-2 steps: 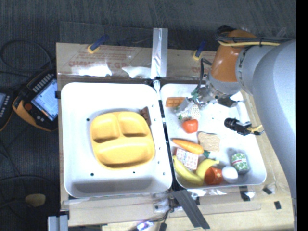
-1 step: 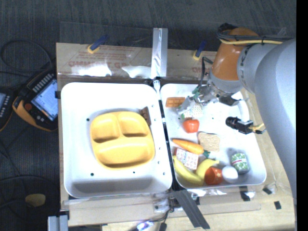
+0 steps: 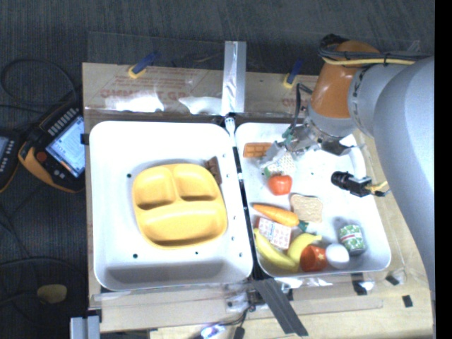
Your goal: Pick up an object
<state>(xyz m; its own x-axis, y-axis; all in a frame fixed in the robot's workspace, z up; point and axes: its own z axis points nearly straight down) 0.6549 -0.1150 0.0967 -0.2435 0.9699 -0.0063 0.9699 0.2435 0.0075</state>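
The hand sits low at the back of the right bin, near a small pale patterned object and a red tomato; whether it is open or closed cannot be told. For a sound pick, centre the hand over one isolated item, descend vertically and close fully before lifting, avoiding the crowded front corner. Count: two white bins; one yellow divided tray in the left bin; one carrot, one bread slice, one banana, one white egg.
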